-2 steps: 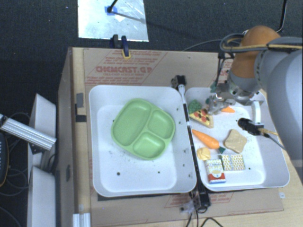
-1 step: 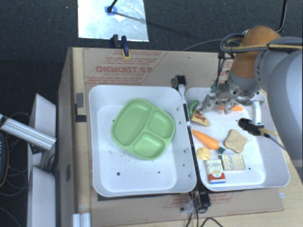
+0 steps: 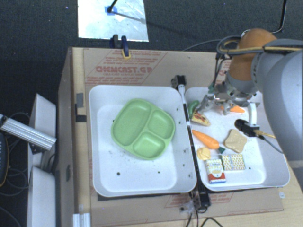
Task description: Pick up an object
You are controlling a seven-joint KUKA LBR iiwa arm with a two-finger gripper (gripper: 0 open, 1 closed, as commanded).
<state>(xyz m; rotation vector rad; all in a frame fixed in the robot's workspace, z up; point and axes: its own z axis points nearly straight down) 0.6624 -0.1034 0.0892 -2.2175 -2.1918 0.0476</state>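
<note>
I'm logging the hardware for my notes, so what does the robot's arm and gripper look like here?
The arm is a bulky, rounded grey casing with an orange band above the wrist. A grey looped cable runs beside that band. Below sits a metallic grey gripper of small silver parts. No lettering or markings are readable on it.

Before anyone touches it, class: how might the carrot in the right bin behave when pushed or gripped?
The carrot looks tapered and rounded, so it may roll or pivot. Its smooth surface could slip from the gripper. Probably a light toy.
</note>
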